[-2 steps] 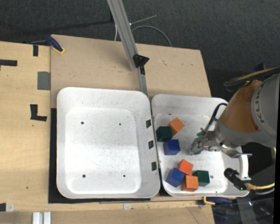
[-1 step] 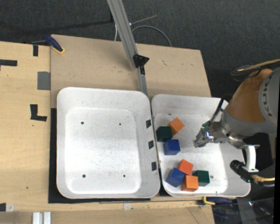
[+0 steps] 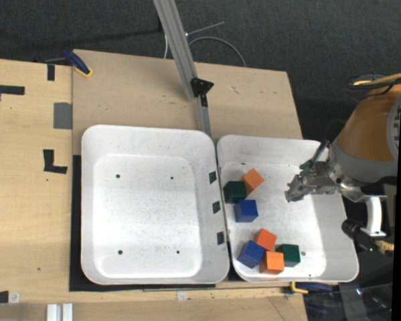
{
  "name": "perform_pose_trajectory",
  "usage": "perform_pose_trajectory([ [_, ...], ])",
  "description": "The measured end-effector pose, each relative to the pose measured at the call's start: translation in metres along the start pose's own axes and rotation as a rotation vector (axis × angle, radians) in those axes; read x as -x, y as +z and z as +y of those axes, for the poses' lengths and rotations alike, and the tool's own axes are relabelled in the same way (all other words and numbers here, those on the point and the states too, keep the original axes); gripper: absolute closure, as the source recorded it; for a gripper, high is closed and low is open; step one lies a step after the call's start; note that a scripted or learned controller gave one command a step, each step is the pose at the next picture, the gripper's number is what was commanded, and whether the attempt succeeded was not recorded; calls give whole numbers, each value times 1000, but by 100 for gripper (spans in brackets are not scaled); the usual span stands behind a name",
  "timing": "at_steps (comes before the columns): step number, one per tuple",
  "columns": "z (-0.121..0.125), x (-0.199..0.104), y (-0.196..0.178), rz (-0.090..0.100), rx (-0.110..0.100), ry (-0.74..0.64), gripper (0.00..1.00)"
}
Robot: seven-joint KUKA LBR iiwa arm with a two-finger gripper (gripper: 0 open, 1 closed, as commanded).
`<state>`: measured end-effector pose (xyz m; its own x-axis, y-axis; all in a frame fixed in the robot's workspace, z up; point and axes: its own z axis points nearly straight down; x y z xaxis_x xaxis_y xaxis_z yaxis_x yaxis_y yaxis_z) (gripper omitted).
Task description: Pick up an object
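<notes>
Hovering at three o'clock over the shallow white right bin, grey two-finger hand, grip state impossible to tell, small orange wooden cube lying toward nine o'clock.

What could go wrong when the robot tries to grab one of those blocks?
The blocks sit bunched together. The orange block touches the dark green block, so the tool might bump one while reaching for the other. The four blocks near the right bin's front edge crowd even tighter, leaving little room.
</notes>
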<state>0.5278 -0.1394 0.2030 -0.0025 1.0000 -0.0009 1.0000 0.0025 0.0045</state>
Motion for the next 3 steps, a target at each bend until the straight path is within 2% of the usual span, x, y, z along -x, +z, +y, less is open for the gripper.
perform_pose_trajectory([
  [1,7,0,-62,-1,1,1,100],
  [2,19,-54,-46,2,-7,-3,100],
  [3,28,-117,-45,3,-6,-5,100],
])
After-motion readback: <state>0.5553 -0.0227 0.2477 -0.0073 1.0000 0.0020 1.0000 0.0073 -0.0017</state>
